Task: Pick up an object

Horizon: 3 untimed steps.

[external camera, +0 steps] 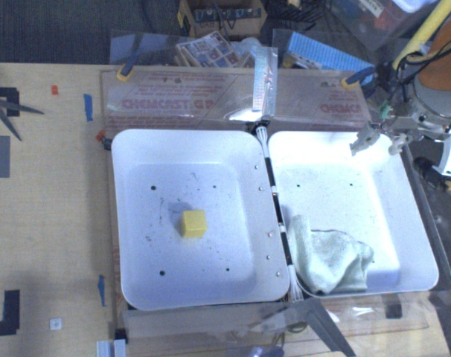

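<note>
A small yellow block lies near the middle of the left bin. A crumpled whitish cloth rests in the near left part of the right bin. My gripper hangs over the far right corner of the right bin, well away from both objects. Its two fingers stand apart, open, with nothing between them.
Clear plastic sheets cover the bench behind the bins. Cables, a blue pad and boxes crowd the back. The tan benchtop stretches to the left, with a few tape marks on it.
</note>
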Motion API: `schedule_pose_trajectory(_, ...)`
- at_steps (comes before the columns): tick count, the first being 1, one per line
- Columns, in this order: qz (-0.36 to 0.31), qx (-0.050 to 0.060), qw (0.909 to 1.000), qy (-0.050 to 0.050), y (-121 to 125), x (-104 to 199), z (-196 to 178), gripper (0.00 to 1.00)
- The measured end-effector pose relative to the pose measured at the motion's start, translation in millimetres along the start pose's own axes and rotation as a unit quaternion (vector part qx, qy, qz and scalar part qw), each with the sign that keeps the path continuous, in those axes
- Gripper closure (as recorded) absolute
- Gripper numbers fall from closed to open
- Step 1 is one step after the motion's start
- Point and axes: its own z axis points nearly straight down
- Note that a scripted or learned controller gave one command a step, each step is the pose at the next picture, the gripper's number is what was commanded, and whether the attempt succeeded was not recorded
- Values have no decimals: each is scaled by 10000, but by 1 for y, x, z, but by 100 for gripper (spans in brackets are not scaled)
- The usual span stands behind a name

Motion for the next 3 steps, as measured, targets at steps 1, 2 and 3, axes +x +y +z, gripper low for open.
schedule_pose_trajectory(1, -573, -24, 9984, -11, 19, 42, 100, 0)
schedule_pose_trajectory(2, 777, 0, 9970, 4, 19, 95, 100, 0)
schedule_pose_trajectory(3, 2090, -1, 9779, -3, 4, 98, 35, 0)
